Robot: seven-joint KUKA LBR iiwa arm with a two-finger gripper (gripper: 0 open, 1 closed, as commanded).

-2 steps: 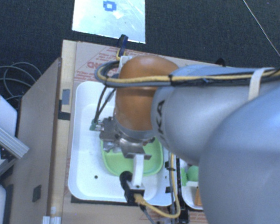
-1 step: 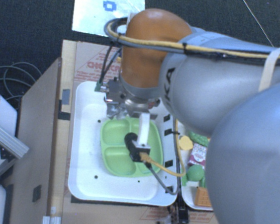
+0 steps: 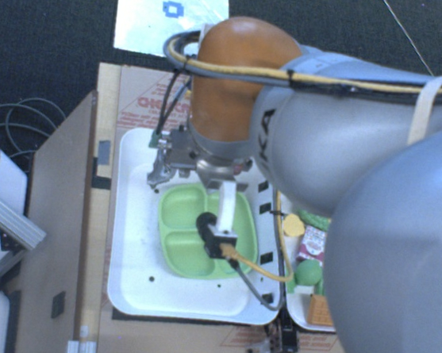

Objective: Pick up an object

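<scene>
The tray [image 3: 183, 247] lies flat right under the gripper [image 3: 198, 167], whose state I cannot tell. It looks light, stiff, slick plastic; a raised rim or divider probably offers the best pinch.

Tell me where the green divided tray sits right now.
In the camera view, the green divided tray lies in the left white bin, right of its middle, partly under the arm's wrist below the orange band.

Green compartment plate [image 3: 184, 235] flat, upright, mid white bin [image 3: 129, 276] on view's left.
</scene>
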